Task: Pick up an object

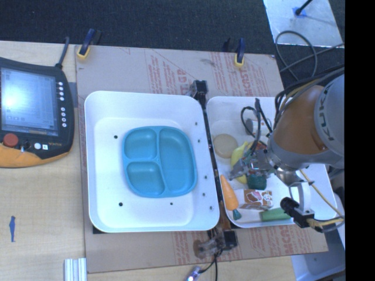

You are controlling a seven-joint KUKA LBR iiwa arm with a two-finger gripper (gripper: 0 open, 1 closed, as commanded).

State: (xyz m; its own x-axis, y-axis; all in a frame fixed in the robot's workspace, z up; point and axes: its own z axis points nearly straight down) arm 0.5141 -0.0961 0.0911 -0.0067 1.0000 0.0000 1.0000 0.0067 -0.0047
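My gripper (251, 167) reaches down into the right bin (220, 113), over a cluster of small items near the bin's middle. Under and beside it lie a yellow lemon-like piece (239, 154) and a dark teal object (256, 181). A round beige disc (225, 144) sits to the upper left of them. An orange carrot (229, 192) lies along the bin's left wall. A printed red-and-white packet (257, 198) and a green piece (273, 216) rest near the front edge. The arm's orange band (299, 122) hides the bin's right part.
The left bin (99, 157) holds a blue three-compartment plate (158, 160). A teach pendant (32, 116) lies on the bench at the far left. Clamps (239, 51) hold the cardboard sheet at the back. Cables (293, 45) trail at the upper right.
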